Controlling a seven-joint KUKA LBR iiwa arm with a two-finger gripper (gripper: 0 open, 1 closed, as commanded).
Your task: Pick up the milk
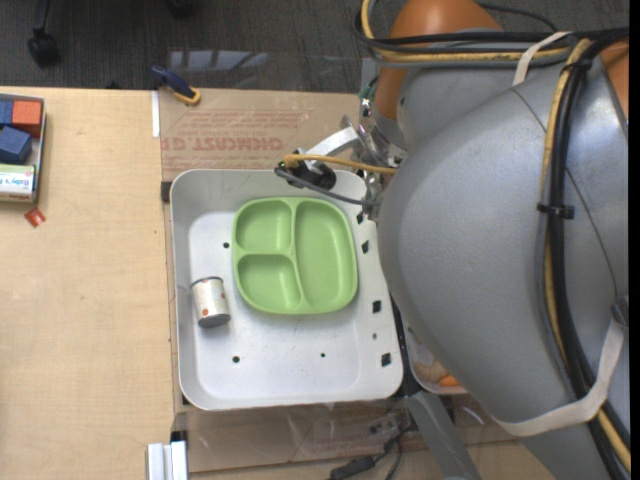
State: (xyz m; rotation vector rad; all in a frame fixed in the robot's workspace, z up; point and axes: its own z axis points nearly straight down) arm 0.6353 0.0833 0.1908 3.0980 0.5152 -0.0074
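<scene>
Near the left wall of the white bin (285, 368) lies a small silver can (210, 301). It is on its side, and the end that faces us is red. It is the only thing that could be the milk, but I cannot read its label. The can is just beside the bottom left corner of a green plate (297, 256). The plate has three parts, one long and two small, and it sits flat in the middle of the bin. The big grey arm (500, 238) comes in from the right and hides most of that side. Its gripper (366, 173) is up at the far right corner of the bin, by the rim. The arm hides most of it, so I cannot tell if it is open or closed. The can is well apart from the gripper, on the other side of the green plate, and nothing is touching the can. Brown cardboard with red letters (255, 133) lies under the bin. On the wooden table at the far left are blue and orange blocks (20, 128).
</scene>
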